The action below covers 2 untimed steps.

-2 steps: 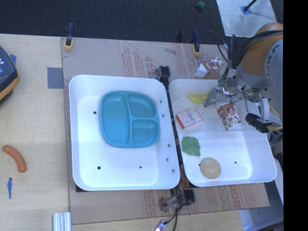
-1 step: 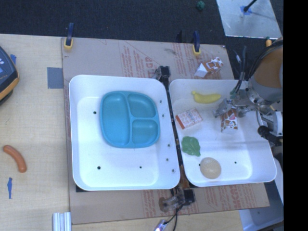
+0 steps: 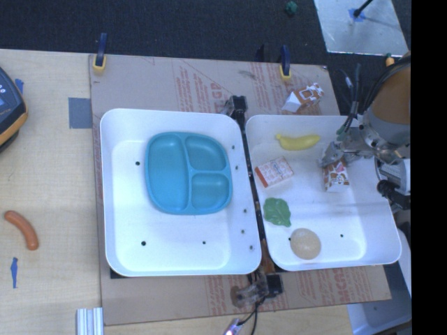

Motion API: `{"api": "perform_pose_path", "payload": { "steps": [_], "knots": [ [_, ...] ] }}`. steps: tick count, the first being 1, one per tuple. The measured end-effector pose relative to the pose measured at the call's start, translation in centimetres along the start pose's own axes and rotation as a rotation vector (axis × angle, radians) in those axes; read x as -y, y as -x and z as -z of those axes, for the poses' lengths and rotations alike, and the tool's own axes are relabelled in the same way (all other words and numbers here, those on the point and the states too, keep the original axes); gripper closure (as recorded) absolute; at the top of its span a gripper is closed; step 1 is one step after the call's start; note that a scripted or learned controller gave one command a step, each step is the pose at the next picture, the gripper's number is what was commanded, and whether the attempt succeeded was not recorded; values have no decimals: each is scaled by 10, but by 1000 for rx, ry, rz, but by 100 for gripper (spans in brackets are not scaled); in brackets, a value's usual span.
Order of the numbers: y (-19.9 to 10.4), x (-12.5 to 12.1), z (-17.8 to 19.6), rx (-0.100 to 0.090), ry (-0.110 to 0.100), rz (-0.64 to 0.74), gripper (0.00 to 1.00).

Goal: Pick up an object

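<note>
My gripper (image 3: 338,158) hangs over the right side of the right bin (image 3: 363,246), coming in from the right edge. Directly below it, touching or nearly touching, is a small white and red carton (image 3: 336,179). To the left, on the bin floor, lie a yellow banana (image 3: 298,142), a red and white packet (image 3: 274,172), a green leafy piece (image 3: 277,212) and a beige egg-like ball (image 3: 305,243).
The left bin (image 3: 122,250) holds a blue divided plate (image 3: 188,172). A brown and white packet (image 3: 304,100) lies on the cardboard behind the right bin. A sausage (image 3: 22,229) lies on the bench at far left, and a dark device (image 3: 10,107) sits at the left edge.
</note>
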State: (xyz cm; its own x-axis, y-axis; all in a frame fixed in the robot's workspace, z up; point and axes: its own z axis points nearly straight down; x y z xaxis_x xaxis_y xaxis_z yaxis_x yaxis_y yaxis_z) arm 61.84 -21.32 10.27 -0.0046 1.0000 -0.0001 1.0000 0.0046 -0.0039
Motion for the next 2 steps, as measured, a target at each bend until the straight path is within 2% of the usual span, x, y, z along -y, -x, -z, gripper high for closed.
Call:
{"api": "perform_pose_path", "payload": {
  "steps": [1, 2],
  "knots": [
    [-83, -27, 116, -1, 4, 0, 100],
    [-131, 11, 130, 0, 0, 2, 100]
  ]
}}
